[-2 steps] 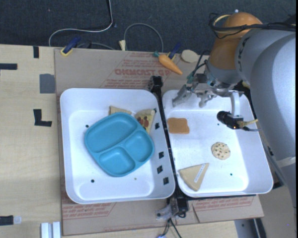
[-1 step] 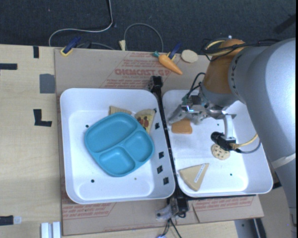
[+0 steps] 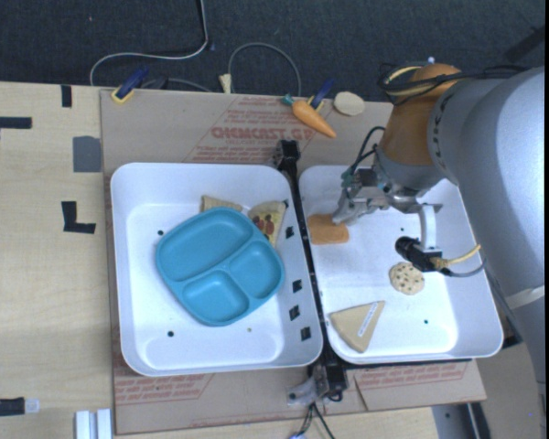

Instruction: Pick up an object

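a small tan bread-like piece (image 3: 328, 232) lies flat in the right bin (image 3: 471, 341), near that bin's left wall. a round speckled cookie (image 3: 406, 278) sits mid-bin, well apart from it. a pale wedge (image 3: 357, 323) lies flat toward the near edge.

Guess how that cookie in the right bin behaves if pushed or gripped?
The cookie lies flat and round on the right bin's smooth floor, so a push probably slides it rather than rolls it. It looks thin and small, likely light, and hard to grip from above.
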### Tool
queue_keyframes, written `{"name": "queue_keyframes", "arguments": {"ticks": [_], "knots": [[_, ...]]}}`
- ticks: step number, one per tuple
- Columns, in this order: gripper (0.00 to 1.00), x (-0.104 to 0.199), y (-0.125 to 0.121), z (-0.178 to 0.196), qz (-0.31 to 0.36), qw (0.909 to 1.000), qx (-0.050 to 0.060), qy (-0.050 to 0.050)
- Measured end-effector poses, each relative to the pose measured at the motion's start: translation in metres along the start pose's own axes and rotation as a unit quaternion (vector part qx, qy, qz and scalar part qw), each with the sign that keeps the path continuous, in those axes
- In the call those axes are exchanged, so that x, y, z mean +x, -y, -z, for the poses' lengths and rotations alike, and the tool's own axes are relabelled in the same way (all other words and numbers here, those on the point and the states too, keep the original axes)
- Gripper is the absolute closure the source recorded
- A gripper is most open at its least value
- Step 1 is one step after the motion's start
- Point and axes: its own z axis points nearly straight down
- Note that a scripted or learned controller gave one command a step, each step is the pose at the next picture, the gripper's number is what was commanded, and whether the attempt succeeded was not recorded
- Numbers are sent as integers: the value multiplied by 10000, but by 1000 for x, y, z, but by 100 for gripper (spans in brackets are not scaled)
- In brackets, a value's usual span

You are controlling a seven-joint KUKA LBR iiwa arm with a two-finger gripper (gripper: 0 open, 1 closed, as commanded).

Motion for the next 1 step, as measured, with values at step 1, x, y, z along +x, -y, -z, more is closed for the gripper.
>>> {"name": "queue_keyframes", "arguments": {"ticks": [1], "knots": [[0,4,1,-2,10,10000,31,-32]]}}
